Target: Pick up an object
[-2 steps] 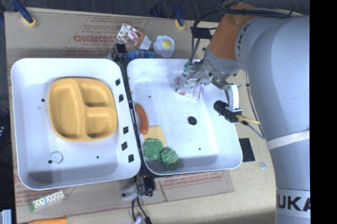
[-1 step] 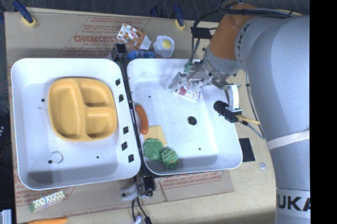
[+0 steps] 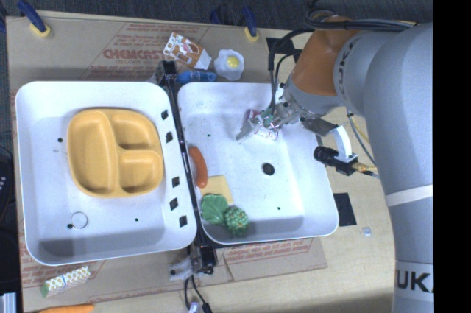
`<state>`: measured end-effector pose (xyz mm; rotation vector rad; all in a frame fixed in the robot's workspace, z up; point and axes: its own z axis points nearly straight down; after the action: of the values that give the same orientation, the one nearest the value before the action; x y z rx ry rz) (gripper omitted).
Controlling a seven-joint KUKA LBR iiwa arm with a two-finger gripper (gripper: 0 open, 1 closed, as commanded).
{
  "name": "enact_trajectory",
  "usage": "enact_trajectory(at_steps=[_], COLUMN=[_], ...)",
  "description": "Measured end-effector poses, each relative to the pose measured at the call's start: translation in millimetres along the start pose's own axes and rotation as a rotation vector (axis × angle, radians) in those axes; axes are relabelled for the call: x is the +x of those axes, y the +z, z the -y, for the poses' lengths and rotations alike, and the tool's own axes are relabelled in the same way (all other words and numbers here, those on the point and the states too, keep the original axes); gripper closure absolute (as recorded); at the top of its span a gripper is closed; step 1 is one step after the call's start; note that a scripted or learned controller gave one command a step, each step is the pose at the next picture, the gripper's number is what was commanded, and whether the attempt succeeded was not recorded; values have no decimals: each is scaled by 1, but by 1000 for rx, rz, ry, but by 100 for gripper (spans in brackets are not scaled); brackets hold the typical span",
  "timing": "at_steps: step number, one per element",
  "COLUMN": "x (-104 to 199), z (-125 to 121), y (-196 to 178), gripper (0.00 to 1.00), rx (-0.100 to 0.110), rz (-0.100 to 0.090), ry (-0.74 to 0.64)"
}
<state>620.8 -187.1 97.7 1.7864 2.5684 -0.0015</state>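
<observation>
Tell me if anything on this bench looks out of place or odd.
Several things lie outside the bins: a small printed carton, a blue item and a yellow-and-white piece behind the right bin, plus a wrapped packet at the front left. The yellow divided tray sits slightly askew in the left bin.

The grey KUKA iiwa arm reached in from the right side of the camera view, its broad grey link filling much of that edge. The orange band above the wrist sat near the upper middle right, with black cables looping around it. From there the wrist angled down and to the left, ending in the metallic two-finger gripper, which pointed leftward and downward at a slant.
</observation>
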Motion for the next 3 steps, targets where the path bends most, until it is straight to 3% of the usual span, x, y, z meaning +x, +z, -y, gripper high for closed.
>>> enact_trajectory(at_steps=[1, 2, 3], x=[19, 108, 117], z=[-26, 51, 57], y=[0, -1, -2], gripper=[0, 0, 0], rx=[-1, -5, -11], rz=[-1, -3, -3], ry=[-291, -301, 166])
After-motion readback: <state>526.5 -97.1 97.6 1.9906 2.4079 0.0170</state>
